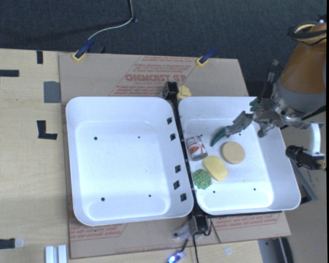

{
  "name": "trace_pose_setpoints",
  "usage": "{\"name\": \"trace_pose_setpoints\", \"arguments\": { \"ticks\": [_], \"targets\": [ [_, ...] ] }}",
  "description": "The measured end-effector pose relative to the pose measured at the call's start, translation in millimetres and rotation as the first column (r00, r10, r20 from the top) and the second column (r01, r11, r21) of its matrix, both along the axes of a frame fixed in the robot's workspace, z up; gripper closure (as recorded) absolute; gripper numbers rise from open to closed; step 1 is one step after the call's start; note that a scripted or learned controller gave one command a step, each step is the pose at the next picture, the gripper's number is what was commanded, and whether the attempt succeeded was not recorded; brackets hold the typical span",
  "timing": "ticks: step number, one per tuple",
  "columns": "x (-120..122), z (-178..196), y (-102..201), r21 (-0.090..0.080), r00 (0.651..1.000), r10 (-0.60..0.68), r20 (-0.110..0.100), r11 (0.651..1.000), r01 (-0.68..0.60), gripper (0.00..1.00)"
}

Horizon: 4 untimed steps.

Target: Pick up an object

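Camera view: your gripper (pixel 218 137), fingers too blurred to judge, hangs at eleven o'clock of the round tan object (pixel 233 152) in the right bin (pixel 274 199). It looks light, smooth; grip across its edges.

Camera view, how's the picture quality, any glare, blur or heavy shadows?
Camera view: even, soft light, only faint shadows inside the left bin; the white bins look bright but keep their detail; the arm and pincer look slightly soft, small items in the right bin low in detail.
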State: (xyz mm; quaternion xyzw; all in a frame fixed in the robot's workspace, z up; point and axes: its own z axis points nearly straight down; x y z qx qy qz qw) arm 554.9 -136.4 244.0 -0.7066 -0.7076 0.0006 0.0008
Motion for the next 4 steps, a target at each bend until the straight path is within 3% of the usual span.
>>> {"name": "trace_pose_setpoints", "arguments": {
  "ticks": [1, 2, 3, 4],
  "targets": [
    [-20, -63, 210, 0.006, 1.0, 0.017, -0.006, 1.0, -0.017, 0.0],
    [-18, -51, 199, 0.0, 1.0, 0.002, -0.003, 1.0, -0.002, 1.0],
    [88, 0, 209, -0.001, 1.0, 0.003, 0.013, 1.0, -0.003, 1.0],
    [89, 83, 207, 0.0, 1.0, 0.001, 0.009, 1.0, -0.001, 1.0]
  ]
}}
